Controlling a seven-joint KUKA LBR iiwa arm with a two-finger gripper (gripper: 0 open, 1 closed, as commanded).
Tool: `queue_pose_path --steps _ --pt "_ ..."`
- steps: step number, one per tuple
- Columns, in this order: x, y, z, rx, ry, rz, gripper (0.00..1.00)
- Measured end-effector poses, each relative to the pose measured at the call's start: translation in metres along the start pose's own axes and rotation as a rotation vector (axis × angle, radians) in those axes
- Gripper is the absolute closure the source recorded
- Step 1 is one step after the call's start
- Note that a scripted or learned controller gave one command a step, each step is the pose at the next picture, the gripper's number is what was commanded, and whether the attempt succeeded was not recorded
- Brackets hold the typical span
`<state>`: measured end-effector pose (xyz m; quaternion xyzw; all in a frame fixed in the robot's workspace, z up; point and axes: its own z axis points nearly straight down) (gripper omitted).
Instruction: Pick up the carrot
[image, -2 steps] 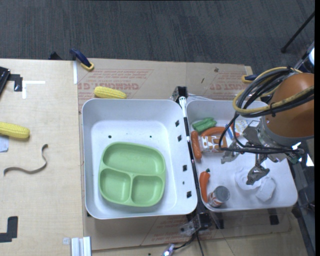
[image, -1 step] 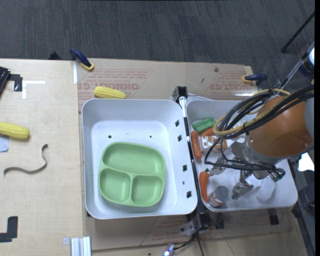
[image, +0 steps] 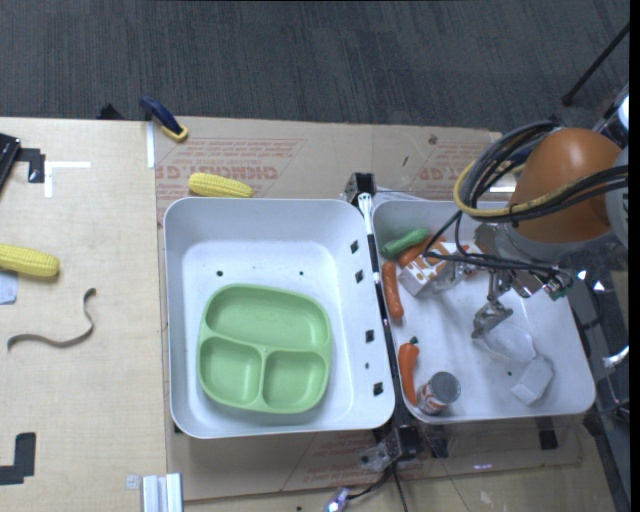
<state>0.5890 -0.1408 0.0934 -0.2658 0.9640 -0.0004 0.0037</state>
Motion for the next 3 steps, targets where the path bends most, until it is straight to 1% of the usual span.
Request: queue_pose_path --steps 1,2,3 --pt "0.022 0.069 0.001 -0.002 0.004 0.191 0.0" --pt "0.002 -0.021 0.0 0.003 0.0 0.378 0.0" --pt "0.029 0.042 -0.035 0.0 0.004 0.491 0.0"
